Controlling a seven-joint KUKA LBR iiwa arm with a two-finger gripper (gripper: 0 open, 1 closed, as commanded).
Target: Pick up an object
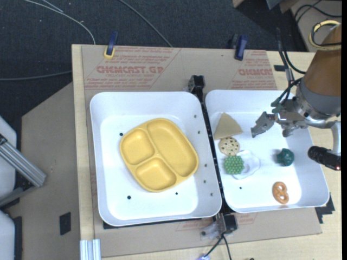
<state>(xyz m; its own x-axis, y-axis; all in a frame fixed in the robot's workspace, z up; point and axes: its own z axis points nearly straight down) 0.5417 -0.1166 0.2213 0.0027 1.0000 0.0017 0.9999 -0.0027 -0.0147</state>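
Above the right bin point(303, 199), the gripper point(264, 124) hangs open and empty; the nearest pickings, a cookie point(229, 144) and a green ball point(233, 164), lie down-left.

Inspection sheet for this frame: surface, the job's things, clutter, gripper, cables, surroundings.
Surface: brown board bearing left bin and right bin, side by side.
Job's things: in the right bin, tan wedge, cookie, green bumpy ball, dark green piece, pretzel.
Clutter: yellow divided plate in the left bin.
Gripper: gripper over the right bin, beside the wedge, nothing between its fingers.
Cables: thin cable across the dark floor; black cables by the arm.
Surroundings: blue clamps on the board's far edge.
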